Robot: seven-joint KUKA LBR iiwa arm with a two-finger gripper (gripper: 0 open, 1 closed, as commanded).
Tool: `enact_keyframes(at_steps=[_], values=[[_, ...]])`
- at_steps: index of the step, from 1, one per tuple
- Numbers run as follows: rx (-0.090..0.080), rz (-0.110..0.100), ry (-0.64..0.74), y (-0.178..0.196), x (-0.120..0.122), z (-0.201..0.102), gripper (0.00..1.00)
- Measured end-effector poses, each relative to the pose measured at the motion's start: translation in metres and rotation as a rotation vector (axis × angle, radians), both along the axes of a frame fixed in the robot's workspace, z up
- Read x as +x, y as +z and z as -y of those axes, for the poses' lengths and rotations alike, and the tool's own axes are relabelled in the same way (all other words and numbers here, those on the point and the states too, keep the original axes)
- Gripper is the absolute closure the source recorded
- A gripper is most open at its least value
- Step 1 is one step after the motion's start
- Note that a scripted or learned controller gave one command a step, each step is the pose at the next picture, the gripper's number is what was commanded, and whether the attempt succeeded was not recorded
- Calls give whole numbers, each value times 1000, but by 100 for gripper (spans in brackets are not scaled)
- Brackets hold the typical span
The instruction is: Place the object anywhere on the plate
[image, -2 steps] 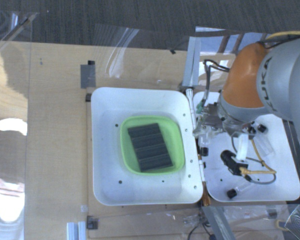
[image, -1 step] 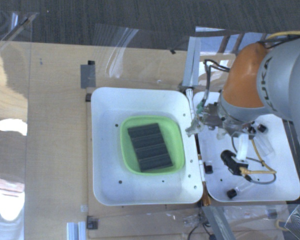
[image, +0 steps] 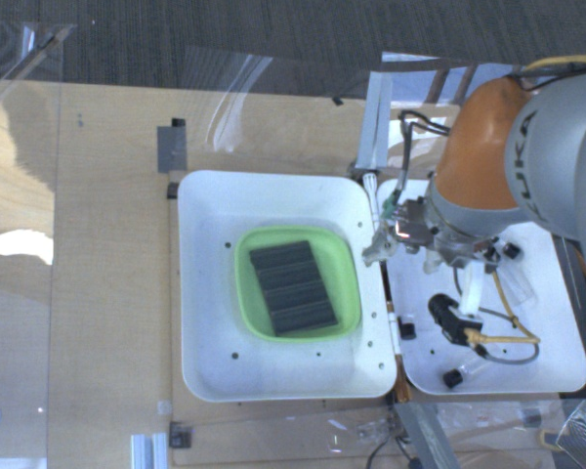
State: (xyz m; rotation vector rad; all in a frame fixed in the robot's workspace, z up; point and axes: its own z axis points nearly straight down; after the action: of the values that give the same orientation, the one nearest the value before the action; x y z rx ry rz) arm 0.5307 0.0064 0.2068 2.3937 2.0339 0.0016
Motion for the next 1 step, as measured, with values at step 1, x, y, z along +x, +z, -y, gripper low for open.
enact_keyframes(at_steps=[1], values=[[-2, 3, -93, 44, -11, 68, 0]])
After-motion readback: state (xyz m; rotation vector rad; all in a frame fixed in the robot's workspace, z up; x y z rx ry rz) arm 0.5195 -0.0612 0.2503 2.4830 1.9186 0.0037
